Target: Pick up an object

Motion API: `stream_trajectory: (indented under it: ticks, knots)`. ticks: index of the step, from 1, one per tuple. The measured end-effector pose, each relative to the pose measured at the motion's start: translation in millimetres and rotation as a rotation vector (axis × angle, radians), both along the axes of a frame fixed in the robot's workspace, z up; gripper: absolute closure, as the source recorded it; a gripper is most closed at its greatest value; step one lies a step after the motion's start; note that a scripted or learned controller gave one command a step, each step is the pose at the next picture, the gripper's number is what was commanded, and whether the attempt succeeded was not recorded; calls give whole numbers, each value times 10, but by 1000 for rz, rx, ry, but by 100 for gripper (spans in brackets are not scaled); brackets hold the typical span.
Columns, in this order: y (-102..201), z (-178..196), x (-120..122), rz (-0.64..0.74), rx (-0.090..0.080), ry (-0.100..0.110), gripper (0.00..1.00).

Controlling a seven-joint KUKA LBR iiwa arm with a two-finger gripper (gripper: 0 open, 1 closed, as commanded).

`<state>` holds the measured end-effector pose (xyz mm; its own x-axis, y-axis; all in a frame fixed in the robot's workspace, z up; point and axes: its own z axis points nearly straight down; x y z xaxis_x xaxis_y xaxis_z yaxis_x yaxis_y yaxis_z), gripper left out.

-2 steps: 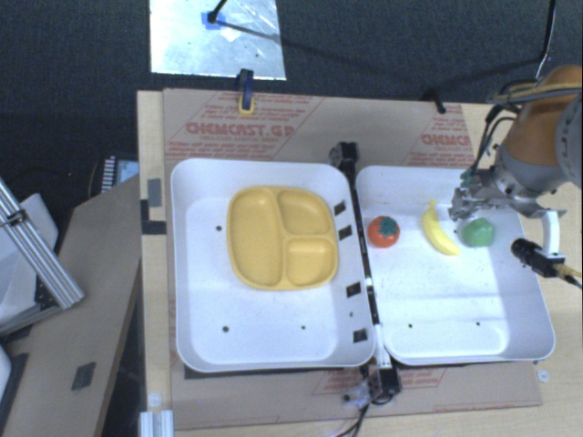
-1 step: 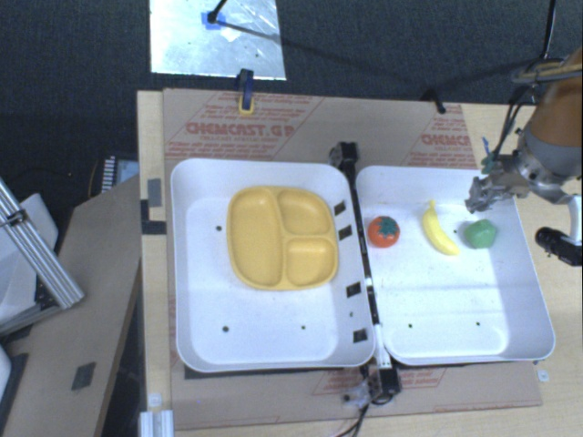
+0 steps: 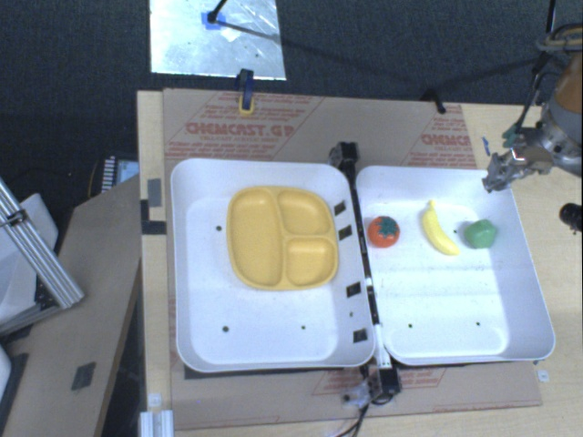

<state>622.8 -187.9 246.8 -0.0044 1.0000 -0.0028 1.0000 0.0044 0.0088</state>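
Crowded just under and left of the gripper [image 3: 500,175]; open further out.

Poised over the far right corner of the right bin [image 3: 455,340], above its rim. Closest below: green block [image 3: 480,234], then banana [image 3: 440,228] just beside it to the left, narrow gap between. Further left, tomato [image 3: 383,231], near the clipped divider [image 3: 357,253] joining the bins. Nearer half of the right bin bare, wide room to descend there. Well left, beyond the divider: yellow tray [image 3: 281,238] filling the middle of the left bin [image 3: 205,335], bare margins around it.
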Motion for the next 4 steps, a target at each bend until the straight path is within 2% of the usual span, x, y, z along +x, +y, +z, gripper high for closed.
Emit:
stream_trajectory:
  ticks: [1,2,4]
  knots:
    - [-3,534,17,1,0,0,100]
    - [546,335,-32,5,5,9,100]
    - [1649,258,-2,6,4,7,100]
